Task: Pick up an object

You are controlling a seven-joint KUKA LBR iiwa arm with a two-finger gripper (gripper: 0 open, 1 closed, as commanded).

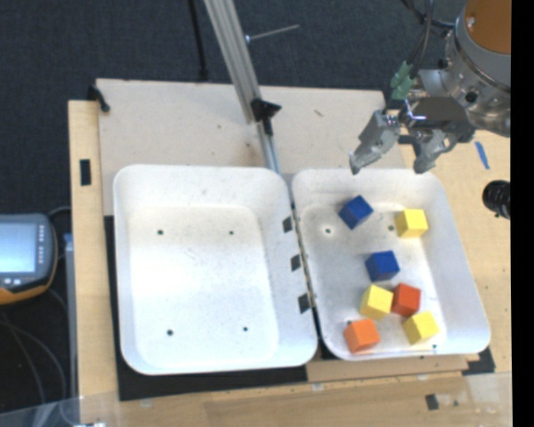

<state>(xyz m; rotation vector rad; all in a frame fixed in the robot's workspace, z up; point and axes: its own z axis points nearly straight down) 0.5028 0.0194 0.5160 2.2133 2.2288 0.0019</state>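
My gripper (394, 158) hangs above the far edge of the right bin (458, 265), its two fingers spread apart with nothing between them. Just below it in that bin lies a blue cube (356, 212), with a yellow cube (411, 222) to its right. Further toward the front sit a second blue cube (383, 265), a yellow cube (376, 302), a red cube (406, 299), another yellow cube (420, 327) and an orange cube (361, 335).
The left bin (200, 269) stands beside the right one. A slanted aluminium post (240, 60) rises from behind the bins' junction. A small screen device (13, 252) sits off the bench at far left.
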